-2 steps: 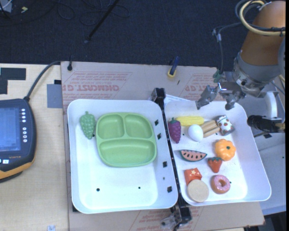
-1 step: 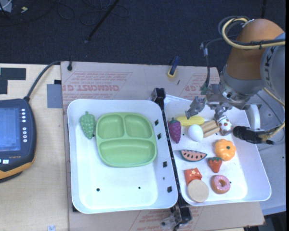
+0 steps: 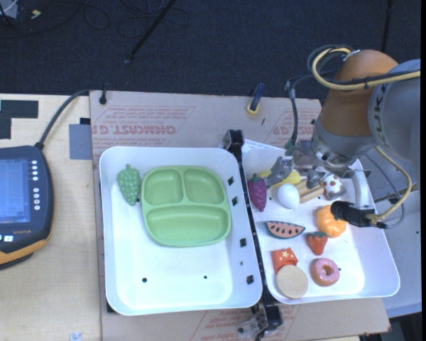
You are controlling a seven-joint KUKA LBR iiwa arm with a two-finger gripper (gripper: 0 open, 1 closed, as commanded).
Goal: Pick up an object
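Low over the upper part of the right bin [image 3: 383,275], the tool [image 3: 292,168] sits among the toys beside a white egg [image 3: 289,195] and purple grapes [image 3: 258,192], and whether its jaws are wide or narrow cannot be told. Below it in the same bin lie a watermelon slice [image 3: 285,229], an orange pepper [image 3: 331,221], a strawberry [image 3: 317,242], a red block [image 3: 285,258], a round cracker [image 3: 292,281] and a pink doughnut [image 3: 325,271]. At frame left, the left bin [image 3: 128,290] holds a green divided plate [image 3: 185,206] with green grapes [image 3: 129,183] just beside its left edge.
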